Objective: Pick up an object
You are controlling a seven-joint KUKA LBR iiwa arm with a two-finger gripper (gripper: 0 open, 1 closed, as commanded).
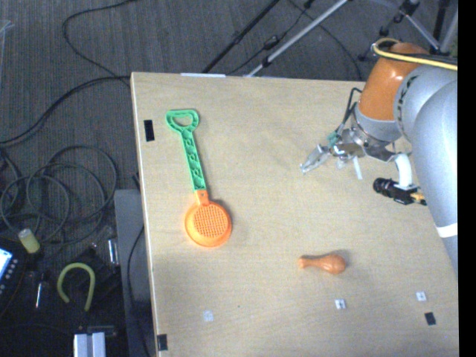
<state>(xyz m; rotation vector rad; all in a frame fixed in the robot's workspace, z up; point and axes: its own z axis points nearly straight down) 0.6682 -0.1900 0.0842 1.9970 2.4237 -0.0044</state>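
On the left of the tan desk (253, 110) lies a strainer (197, 181), its green handle pointing away and its orange mesh head nearer. An orange drumstick-shaped toy (324, 262) lies right of it, low on the desk. Above that, the gripper (318, 158) hovers with its fingers spread, grasping nothing.
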